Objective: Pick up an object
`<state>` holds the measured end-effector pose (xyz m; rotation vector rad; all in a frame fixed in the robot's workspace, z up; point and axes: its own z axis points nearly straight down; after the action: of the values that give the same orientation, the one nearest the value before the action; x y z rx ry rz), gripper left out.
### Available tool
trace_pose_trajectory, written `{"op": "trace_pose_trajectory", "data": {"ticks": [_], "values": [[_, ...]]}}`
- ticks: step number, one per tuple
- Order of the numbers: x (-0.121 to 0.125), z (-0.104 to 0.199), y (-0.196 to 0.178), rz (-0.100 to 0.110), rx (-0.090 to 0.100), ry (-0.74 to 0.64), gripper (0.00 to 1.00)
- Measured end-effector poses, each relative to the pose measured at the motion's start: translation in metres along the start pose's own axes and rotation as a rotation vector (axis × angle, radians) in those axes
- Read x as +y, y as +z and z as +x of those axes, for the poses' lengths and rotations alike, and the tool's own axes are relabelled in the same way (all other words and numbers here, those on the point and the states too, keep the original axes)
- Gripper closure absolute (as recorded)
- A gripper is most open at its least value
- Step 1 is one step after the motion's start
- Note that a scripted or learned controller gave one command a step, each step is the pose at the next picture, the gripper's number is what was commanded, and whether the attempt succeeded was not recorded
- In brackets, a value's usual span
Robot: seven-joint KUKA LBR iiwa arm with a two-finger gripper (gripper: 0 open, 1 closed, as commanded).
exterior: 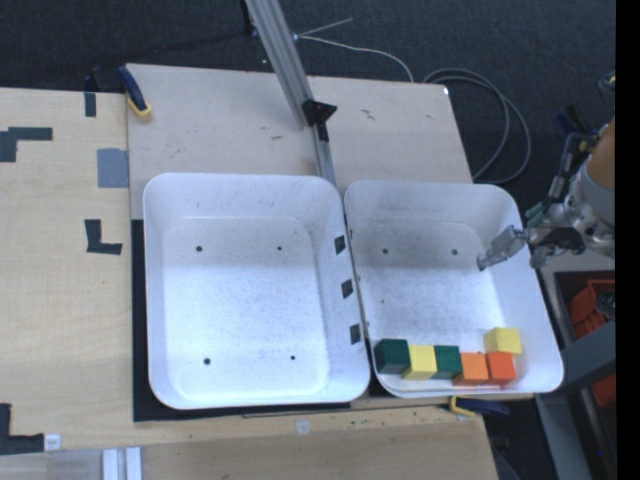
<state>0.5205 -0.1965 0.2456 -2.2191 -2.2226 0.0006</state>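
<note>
Blocks sit in a row along the near edge of the right bin (440, 203), toward its near-right corner: dark green block (392, 353), yellow block (421, 360), another green block (446, 360), orange block (473, 368), red-orange block (500, 368). A second yellow block (503, 341) lies just behind the red-orange one, touching or nearly so. The row's neighbours appear to touch.

Gripper (500, 248) hangs over the right bin's right edge, about midway along it, well apart from the blocks. Nothing between its fingers; whether the jaws are open or closed cannot be told.

Left bin (160, 268) adjoins the right one. Slanted metal pole (285, 48) crosses the bench (220, 118) behind the bins.
</note>
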Motion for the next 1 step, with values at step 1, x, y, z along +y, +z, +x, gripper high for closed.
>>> {"op": "trace_pose_trajectory", "data": {"ticks": [1], "values": [[0.0045, 0.0687, 0.1206, 0.009, 0.004, -0.003, 0.00]]}}
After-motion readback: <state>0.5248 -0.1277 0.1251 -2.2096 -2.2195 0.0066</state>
